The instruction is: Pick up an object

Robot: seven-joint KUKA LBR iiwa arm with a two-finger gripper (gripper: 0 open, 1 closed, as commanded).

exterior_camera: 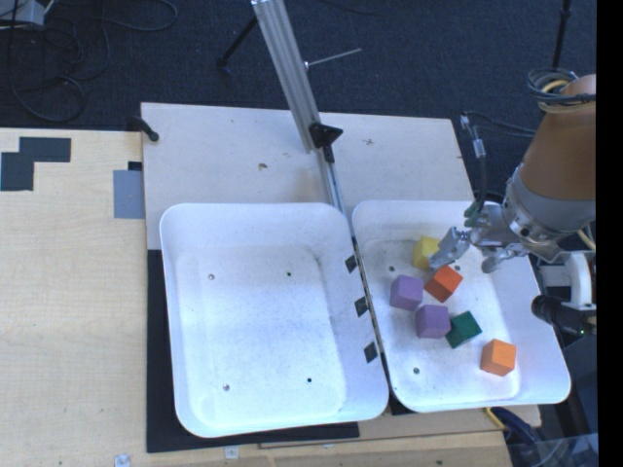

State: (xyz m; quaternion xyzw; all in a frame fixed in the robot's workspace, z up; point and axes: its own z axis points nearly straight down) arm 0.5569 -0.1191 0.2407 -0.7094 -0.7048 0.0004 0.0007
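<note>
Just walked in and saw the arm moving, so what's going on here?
A grey robot arm with an orange band is reaching in from the right over the right-hand shallow white bin. Its claw sits low among small foam blocks, between a yellow block and an orange cube. Two purple cubes, a dark green block and a second orange cube lie nearby. Nothing appears lifted yet; whether the claw grips anything is unclear.
</note>
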